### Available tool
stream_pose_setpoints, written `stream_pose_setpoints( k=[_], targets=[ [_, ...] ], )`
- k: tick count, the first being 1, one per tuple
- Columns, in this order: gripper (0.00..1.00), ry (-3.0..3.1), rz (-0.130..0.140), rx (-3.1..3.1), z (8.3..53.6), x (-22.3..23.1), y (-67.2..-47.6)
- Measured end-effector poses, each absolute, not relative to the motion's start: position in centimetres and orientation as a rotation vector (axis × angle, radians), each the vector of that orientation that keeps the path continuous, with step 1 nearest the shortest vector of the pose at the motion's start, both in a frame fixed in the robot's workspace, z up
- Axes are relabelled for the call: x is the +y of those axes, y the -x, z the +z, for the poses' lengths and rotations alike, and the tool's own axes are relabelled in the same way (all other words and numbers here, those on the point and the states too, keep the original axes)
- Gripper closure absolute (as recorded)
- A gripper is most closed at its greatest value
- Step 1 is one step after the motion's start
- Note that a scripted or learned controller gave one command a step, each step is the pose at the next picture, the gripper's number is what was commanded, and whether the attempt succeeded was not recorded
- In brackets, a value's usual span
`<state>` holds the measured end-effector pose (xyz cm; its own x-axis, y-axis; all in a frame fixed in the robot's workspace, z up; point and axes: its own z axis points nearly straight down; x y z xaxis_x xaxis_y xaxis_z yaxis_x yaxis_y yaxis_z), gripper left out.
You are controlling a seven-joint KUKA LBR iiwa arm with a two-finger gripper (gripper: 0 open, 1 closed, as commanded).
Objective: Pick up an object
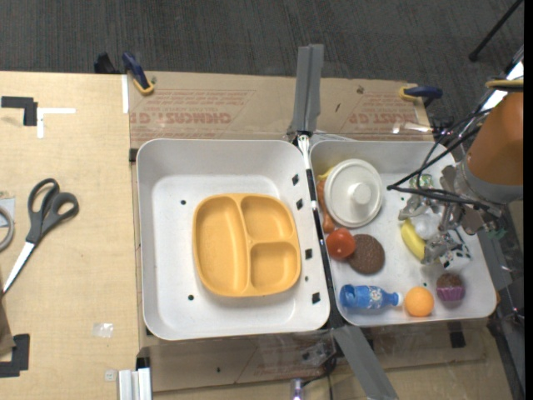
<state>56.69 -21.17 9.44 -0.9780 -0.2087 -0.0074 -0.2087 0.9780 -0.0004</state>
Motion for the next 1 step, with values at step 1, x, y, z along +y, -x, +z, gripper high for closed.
stream_pose_setpoints(
  k=[1],
  targets=[
    [0.00, 0.442, -0.002, 3.102, 9.52, -21.83, -57.40]
  ],
)
